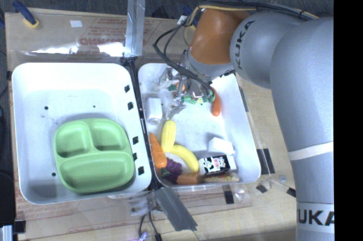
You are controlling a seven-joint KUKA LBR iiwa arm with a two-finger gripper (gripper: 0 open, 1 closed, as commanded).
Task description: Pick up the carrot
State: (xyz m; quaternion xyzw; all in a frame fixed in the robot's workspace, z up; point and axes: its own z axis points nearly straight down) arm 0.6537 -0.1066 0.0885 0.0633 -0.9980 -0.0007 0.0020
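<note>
Lying along the right bin's (241, 121) left wall, near its front, the tapered orange plastic toy carrot (157, 150) looks light, stiff and slick; a grasp across its thicker middle seems safest. Just beside it: curved yellow banana (185, 156), yellow corn cob (168, 134), cow-print carton (214, 164). Farther back, the grey arm's gripper (182, 92) hovers; whether its fingers are parted or closed cannot be told.

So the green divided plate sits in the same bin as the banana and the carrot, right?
Not quite. The camera view shows the green divided plate in the left bin, by itself; the banana and the carrot lie in the right bin.
</note>
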